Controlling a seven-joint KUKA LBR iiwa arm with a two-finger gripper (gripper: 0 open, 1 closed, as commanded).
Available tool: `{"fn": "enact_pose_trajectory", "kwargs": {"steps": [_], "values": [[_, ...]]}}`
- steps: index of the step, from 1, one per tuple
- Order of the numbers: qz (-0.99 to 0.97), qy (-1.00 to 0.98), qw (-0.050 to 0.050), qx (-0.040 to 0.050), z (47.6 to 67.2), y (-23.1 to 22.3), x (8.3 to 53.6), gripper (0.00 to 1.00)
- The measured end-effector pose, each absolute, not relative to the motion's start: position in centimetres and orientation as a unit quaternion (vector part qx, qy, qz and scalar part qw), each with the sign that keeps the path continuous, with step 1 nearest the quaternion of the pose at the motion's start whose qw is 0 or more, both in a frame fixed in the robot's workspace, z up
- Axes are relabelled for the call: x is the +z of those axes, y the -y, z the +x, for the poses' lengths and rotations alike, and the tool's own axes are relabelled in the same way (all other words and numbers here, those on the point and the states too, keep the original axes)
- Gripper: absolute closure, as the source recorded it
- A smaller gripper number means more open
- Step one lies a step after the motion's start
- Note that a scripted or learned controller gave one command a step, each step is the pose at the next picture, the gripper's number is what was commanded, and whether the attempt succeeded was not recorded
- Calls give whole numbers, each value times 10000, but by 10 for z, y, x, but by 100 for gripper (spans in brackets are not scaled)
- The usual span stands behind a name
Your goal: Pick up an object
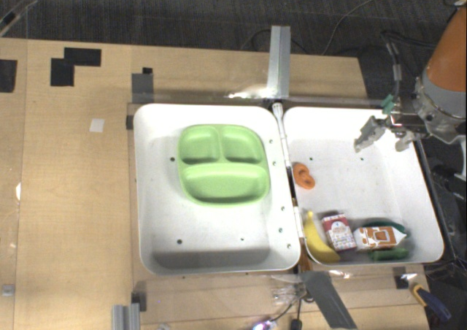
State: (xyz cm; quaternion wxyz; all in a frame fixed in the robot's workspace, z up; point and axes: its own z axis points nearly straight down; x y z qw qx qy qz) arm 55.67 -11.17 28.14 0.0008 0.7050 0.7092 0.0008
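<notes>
Two white bins sit side by side on our bench. Gripper [382,136] hangs over the right bin [343,175], fingers apart and empty. Nearest pick, we judge: orange ring [303,176], lying leftward and nearer us by the divider.

The arm [446,66] is a thick, rounded grey body with a broad orange band [446,64] around it just above the wrist, and below the band comes a paler grey collar. From there a flat, metallic grey wrist piece juts out, with a small teal-green mark on its upper edge and thin dark cables running along it. The gripper [383,135] at the end is light grey, and its two fingers [365,136] are short, pale, blunt-tipped prongs, too small and blurred for screws or other markings to be made out.
</notes>
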Motion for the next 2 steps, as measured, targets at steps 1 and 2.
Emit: {"fn": "enact_pose_trajectory", "kwargs": {"steps": [1,2], "values": [[7592,-6509,-4,0,550,107,133,0],[7059,-7082,84,77,495,118,92,0]]}}
